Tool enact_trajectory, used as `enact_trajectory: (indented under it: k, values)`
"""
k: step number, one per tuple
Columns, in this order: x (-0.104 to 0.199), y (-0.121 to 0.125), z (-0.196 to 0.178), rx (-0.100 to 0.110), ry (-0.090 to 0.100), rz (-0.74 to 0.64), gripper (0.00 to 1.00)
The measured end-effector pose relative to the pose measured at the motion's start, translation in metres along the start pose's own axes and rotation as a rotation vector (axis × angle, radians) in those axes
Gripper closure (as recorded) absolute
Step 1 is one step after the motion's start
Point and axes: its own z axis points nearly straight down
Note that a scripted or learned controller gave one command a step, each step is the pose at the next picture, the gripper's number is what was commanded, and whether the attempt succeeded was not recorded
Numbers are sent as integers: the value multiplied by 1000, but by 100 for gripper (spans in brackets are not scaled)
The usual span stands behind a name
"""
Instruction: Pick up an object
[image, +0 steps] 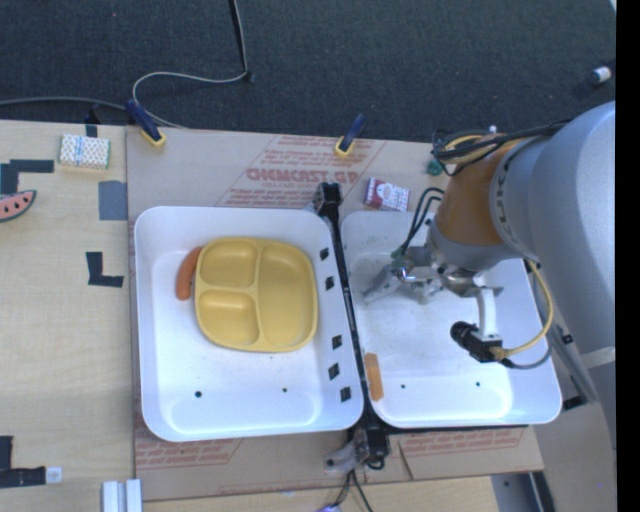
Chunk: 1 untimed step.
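Observation:
A yellow divided plate (256, 294) lies in the left bin (165, 400), with an orange sausage-shaped piece (185, 274) tucked against its left edge. A small orange piece (373, 376) rests in the right bin (520, 400), close to that bin's left wall. My gripper (380, 288) hangs low over the upper left part of the right bin, pointing towards the divider between the bins. It is well above the small orange piece in the view, and I see nothing in it.
A red and white packet (385, 194) lies on the cardboard behind the right bin. Yellow and blue clamps (350, 138) (146, 122) hold the cardboard's far edge. A small patterned block (84, 151) and a watermelon-slice toy (17, 205) sit at the far left.

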Motion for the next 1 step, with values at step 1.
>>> enact_trajectory:
  k: [1]
  values:
    - [0, 0, -10, -1, 0, 0, 100]
